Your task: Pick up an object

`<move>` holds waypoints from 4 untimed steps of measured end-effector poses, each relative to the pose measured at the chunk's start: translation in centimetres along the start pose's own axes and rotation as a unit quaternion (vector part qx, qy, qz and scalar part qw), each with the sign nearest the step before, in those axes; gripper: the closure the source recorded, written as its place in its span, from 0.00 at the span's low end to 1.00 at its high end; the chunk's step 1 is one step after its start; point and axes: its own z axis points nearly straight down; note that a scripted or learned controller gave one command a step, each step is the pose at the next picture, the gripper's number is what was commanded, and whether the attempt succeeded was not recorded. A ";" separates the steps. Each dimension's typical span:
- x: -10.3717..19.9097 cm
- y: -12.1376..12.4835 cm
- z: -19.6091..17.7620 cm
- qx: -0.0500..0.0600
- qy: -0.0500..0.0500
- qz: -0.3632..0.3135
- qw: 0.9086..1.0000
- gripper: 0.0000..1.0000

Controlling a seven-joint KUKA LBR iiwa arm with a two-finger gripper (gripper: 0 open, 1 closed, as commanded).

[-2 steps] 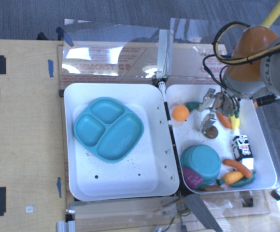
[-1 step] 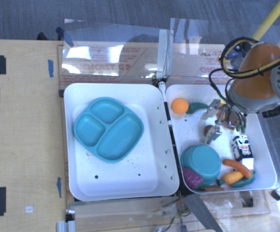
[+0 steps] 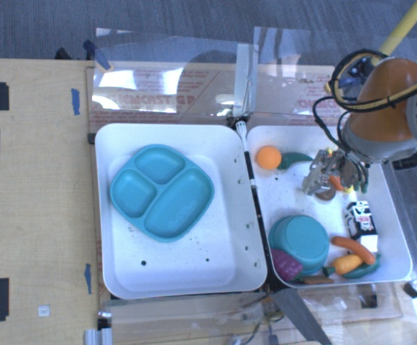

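Hand point(image 3: 328, 180) lowered into right bin point(image 3: 399, 214) near its far edge; finger state cannot be told; nothing seen lifted yet.

Glossy plastic divided plate point(image 3: 162, 191) (smooth), wooden bench point(image 3: 32, 192).

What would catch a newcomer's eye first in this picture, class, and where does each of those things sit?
First comes the big teal divided plate, lying alone in the left bin. Next is the grey arm with its orange band, reaching in from the right so that the gripper hangs over the upper part of the right bin. Beside it sits a bright orange ball, and a teal bowl lies lower down among small toys.
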 end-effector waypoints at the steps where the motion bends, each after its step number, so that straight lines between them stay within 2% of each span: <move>1: 1.4 4.6 -13.6 -0.001 0.003 0.040 0.999 1.00; 2: 0.1 1.1 -0.3 0.001 0.016 0.026 1.000 1.00; 3: -2.8 6.3 -10.7 -0.001 0.005 0.069 0.998 1.00; 4: -3.1 2.1 0.3 0.001 0.015 0.008 1.000 1.00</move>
